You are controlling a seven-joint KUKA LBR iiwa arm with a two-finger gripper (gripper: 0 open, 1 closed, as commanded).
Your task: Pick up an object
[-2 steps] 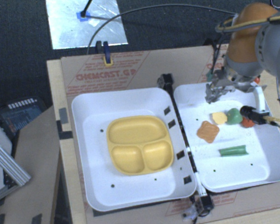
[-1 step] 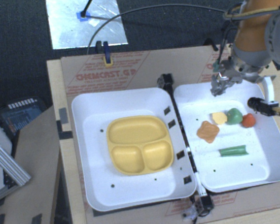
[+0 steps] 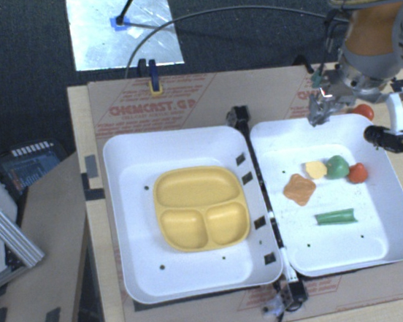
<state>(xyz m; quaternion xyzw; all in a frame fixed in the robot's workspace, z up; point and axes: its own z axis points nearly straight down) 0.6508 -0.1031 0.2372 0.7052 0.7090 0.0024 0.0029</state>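
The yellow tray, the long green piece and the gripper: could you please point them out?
yellow tray [image 3: 164, 198]: camera view, upper compartment floor.
long green piece [image 3: 335, 216]: camera view, its middle.
gripper [image 3: 319, 117]: camera view, its tip.

Glossy white plastic bins [image 3: 184, 140]; matt yellow plastic tray [image 3: 197, 209]; brown cardboard base [image 3: 200, 94]

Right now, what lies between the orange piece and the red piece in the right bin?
In the camera view, a yellow piece and a green round piece sit side by side between the orange piece and the red piece.

Tray [image 3: 198, 216] in left bin [image 3: 130, 203].
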